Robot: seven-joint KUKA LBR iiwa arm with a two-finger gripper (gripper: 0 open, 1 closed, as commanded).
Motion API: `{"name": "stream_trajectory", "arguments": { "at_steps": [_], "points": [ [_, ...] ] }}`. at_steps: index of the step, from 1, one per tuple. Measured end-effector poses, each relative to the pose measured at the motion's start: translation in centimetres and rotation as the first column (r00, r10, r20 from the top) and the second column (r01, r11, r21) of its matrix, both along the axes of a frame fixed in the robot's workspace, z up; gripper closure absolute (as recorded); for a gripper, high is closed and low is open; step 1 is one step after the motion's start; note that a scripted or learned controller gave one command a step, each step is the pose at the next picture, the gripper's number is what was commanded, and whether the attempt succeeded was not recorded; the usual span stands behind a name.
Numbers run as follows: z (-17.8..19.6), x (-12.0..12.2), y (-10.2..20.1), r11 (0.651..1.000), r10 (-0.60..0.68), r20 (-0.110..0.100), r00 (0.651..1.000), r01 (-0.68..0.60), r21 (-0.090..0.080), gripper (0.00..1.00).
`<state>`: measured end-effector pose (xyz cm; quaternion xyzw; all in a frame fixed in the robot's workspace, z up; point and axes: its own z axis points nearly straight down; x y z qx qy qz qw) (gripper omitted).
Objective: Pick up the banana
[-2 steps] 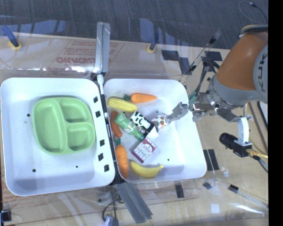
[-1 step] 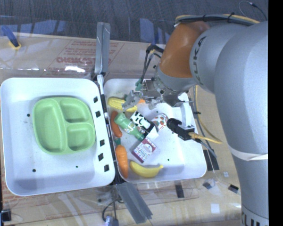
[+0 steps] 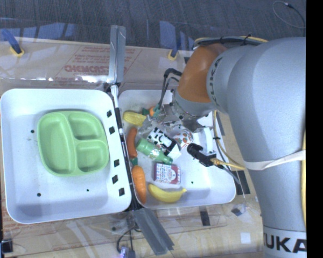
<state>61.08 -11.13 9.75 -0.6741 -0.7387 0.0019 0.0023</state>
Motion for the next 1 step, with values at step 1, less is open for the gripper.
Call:
{"name": "stream_trajectory", "arguments": {
  "at_steps": [1],
  "points": [
    [-0.53,3.80,0.71,0.982,-0.188,0.004,0.982,0.188,-0.001,0.00]
  ]
}}
